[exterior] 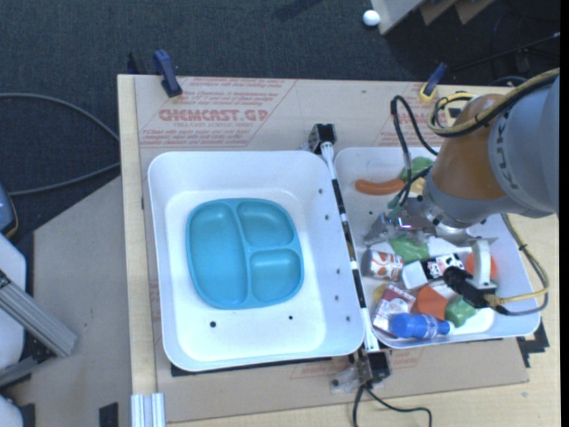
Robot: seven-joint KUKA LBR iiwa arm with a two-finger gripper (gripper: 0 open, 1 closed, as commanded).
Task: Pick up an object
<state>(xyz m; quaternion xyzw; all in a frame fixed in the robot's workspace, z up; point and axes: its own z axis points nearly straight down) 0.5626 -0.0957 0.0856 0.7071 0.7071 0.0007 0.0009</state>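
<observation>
Table [222, 118] with a brown printed board on top, two shallow white bins side by side.

Left bin [178, 181]: holds a blue divided plate [244, 253], three compartments, lying flat near the middle.

Right bin [356, 163]: crowded with small objects. An orange carrot-shaped piece [380, 185] lies toward the far end. A small carton with a red and white label [385, 263] sits near the divider between the bins. A blue bottle [414, 327] lies on its side at the near edge, touching a red and white packet [393, 304]. Just beside them, an orange-red block [433, 302] and a green block [460, 312]. A flat green item [410, 248] lies in the middle of the heap.

Arm [511, 149] comes in from the right, grey with its orange band, bent low over the right bin. The claw [411, 223] is down among the clutter near the bin's centre, by the green item and the carton. The wrist covers it; I cannot tell how it stands or whether it has hold of anything.

A black cable [498, 302] trails across the objects on the bin's right side.
</observation>
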